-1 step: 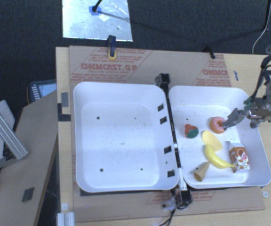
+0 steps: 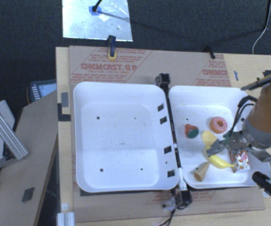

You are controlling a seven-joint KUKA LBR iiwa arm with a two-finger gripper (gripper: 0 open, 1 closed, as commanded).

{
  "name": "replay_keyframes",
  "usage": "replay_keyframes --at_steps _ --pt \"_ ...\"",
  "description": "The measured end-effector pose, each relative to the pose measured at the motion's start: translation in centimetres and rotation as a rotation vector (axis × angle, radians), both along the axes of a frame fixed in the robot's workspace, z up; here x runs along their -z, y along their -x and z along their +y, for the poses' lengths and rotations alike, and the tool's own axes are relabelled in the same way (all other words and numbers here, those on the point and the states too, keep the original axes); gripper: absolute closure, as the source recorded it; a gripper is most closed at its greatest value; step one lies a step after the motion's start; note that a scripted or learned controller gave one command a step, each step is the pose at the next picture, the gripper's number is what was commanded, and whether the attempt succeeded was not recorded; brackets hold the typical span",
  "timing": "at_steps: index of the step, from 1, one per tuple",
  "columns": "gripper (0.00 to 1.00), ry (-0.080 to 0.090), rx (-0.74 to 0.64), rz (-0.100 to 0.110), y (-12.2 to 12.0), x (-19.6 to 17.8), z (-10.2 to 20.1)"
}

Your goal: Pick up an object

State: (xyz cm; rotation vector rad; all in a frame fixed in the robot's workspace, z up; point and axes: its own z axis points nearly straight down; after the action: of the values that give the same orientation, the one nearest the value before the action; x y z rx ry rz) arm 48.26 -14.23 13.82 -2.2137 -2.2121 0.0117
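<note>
Currently the gripper (image 2: 215, 148) sits low in the right bin (image 2: 196, 96), tips just above the banana (image 2: 221, 162) and beside a yellow piece (image 2: 208, 138). Fingers look parted w/ nothing visibly between them, so treat the hand as released, not grasping. Arm body, w/ its orange band (image 2: 270, 109), covers the bin's right side.

Targets, all in the right bin:
- banana: front centre, lying flat, touching or near-touching the tips.
- yellow piece: just above the tips, toward bin centre.
- cone (image 2: 201, 171): near the front wall, left of banana.
- donut (image 2: 218, 124): apart, toward the back.
- red-green fruit (image 2: 191, 131): near the divider.
- red-white packet (image 2: 241, 160): right of banana, partly under the wrist.

Left bin (image 2: 86, 95) is the drop side; ignore for now.

Procedure, judged from this pose:
1. Commit to one item. Banana is nearest; don't straddle banana and yellow piece together.
2. Centre the tips over the banana's midsection, jaws across its short axis, not along the curve.
3. Descend until the tips bracket it; avoid pressing into the bin floor.
4. Close, then lift straight up. Verify the item is seen between the fingers before calling it a pick.

Risks: curved skin may slip out sideways; packet close by may get nudged or pinched; cone may roll if bumped.
</note>
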Motion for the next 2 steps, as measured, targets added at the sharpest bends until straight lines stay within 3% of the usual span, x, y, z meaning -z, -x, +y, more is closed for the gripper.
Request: replay_keyframes --at_steps 1,2 --pt "0.00 0.006 -0.007 -0.020 -11.0 5.6 -3.5" --pt "0.00 0.003 -0.001 -0.015 -5.6 0.4 -2.5"
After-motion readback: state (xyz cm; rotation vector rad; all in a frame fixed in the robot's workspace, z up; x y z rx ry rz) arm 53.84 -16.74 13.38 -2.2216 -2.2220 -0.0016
